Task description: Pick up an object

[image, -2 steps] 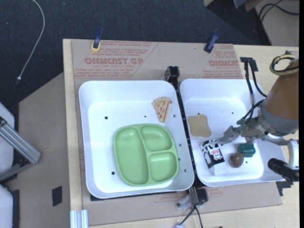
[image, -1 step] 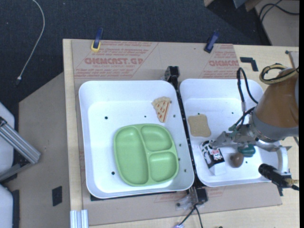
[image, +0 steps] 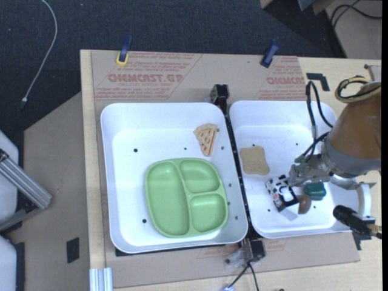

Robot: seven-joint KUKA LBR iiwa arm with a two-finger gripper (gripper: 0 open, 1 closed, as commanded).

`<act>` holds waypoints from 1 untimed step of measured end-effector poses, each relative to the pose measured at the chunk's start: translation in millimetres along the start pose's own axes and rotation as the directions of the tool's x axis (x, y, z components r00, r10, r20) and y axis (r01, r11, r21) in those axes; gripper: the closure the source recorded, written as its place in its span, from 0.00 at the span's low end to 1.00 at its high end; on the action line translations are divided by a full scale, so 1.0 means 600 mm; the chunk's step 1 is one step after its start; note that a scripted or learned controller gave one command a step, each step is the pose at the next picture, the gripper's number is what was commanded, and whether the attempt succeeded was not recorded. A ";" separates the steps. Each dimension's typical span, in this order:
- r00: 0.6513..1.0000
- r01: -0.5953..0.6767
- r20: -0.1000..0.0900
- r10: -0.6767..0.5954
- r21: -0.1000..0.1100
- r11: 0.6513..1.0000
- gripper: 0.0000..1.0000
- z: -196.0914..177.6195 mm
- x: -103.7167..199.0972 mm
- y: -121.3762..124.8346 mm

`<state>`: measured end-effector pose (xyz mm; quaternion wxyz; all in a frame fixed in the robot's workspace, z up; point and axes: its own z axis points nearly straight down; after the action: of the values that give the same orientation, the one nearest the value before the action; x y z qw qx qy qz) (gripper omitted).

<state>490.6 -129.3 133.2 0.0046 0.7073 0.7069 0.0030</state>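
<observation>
The gripper is parked low in the right bin, right over a small black-and-white object; open or closed can't be told. A teal piece and a tan bread slice are seen nearby. In the left bin, 1 green 3-section plate and a waffle wedge are laid out.

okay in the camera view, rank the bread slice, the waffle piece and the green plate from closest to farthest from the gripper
1. Bread slice: right bin, its left part, closest to the gripper.
2. Waffle piece: left bin, upper right corner, just across the divider.
3. Green plate: middle of the left bin; its right edge comes about as close as the waffle, so 2 and 3 are nearly tied.
</observation>
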 end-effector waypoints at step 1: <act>1.000 0.001 0.000 -0.001 0.005 1.000 1.00 -0.071 0.002 0.000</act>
<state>490.3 -127.8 175.7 0.0026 0.7068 0.7074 0.0012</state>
